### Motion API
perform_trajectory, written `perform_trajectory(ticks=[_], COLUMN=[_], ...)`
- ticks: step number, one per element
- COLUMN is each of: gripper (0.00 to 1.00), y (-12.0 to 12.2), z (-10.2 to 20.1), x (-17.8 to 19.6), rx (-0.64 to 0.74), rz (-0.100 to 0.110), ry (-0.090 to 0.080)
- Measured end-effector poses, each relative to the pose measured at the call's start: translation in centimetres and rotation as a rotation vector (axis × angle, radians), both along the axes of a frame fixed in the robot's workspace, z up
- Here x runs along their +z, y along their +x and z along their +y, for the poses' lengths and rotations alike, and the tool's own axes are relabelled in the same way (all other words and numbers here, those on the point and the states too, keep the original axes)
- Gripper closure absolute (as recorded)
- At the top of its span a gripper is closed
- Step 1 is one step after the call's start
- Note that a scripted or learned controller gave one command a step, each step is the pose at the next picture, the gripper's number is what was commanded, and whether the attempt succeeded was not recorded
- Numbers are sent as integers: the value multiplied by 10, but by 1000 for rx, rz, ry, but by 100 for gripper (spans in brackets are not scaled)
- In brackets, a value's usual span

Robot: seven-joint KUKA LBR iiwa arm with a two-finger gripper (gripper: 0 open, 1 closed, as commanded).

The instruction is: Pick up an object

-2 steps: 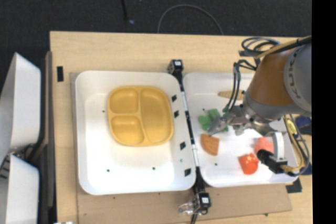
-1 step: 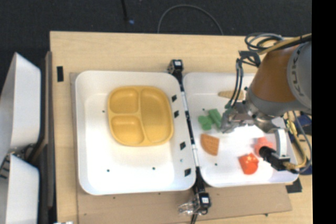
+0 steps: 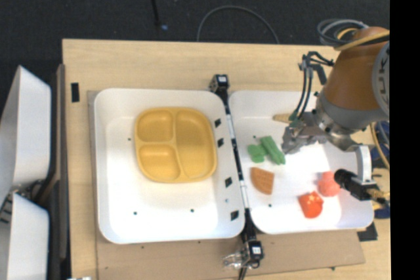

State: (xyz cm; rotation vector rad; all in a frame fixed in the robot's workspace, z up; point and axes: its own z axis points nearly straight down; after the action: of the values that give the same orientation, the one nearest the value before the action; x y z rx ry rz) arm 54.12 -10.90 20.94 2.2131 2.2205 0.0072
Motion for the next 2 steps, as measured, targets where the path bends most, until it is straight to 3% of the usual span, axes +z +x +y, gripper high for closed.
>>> perform_trajectory(ticks=[1,2], gripper=[100,100], y=[2,11], z=[-1,46], x=[54,40], rx=[0,2], rz=[1,8], ry=[0,2])
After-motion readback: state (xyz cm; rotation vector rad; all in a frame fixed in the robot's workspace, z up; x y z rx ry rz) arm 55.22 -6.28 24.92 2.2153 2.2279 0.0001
